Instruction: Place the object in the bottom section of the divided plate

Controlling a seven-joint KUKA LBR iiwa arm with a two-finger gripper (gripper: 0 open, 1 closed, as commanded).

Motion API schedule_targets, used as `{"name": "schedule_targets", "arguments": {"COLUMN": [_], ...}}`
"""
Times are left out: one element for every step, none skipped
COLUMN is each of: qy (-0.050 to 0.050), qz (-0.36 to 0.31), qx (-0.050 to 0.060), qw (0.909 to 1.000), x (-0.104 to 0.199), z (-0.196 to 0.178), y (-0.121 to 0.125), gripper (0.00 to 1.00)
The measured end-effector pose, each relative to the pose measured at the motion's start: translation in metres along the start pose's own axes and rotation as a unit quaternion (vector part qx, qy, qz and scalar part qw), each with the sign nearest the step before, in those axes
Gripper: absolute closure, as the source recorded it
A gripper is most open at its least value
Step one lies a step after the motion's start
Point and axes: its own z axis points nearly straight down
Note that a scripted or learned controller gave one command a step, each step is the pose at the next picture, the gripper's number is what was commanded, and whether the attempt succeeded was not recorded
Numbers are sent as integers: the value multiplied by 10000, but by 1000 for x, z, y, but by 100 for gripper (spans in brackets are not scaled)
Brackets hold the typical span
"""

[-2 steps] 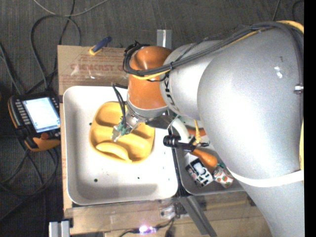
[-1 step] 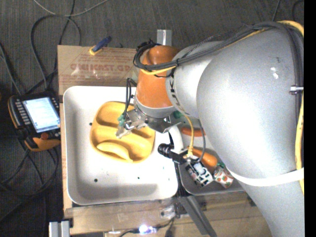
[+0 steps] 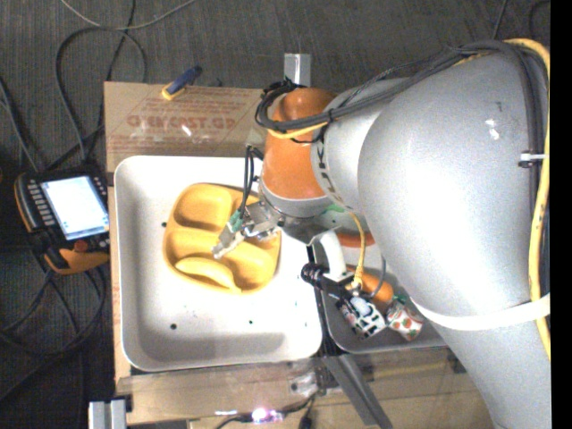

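1. We are looking down on the gripper (image 3: 234,235), which is hanging over the yellow divided plate (image 3: 198,206) in the left white bin (image 3: 143,329).

2. We cannot tell how the gripper is set or whether it is carrying anything; its tip is too small and cluttered to read.

3. Just below the gripper, a pale yellow curved object (image 3: 204,271) is lying in the plate's bottom section. We are judging that this is the thing to be placed, though we cannot say whether the gripper is touching it.

4. If the object is already resting there, we are advising a straight lift away from the plate, so that nothing gets dragged over the ridge into the sections above the gripper.

5. If the object is not yet let go, we are advising that it be lowered until the plate is bearing it, and freed only then.

6. Care is needed, in our view, because the plate is sitting loose in the bin and may slide if nudged sideways.

7. To the right of the gripper and lower down, small toys (image 3: 380,315) are lying in the second bin (image 3: 393,342), well apart from the plate; they are playing no part in this step.

8. The grey arm (image 3: 447,195) with its orange band (image 3: 295,164) is hiding much of the worktop on that side.
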Motion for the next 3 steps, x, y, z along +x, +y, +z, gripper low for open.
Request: {"name": "schedule_targets", "arguments": {"qy": [133, 195, 146], "qz": [1182, -695, -2257], "qx": [578, 440, 271], "qw": [9912, 9964, 9737], "x": [-6, -15, -8], "z": [16, 17, 16], "y": [55, 71, 81], "gripper": [0, 0, 0]}}
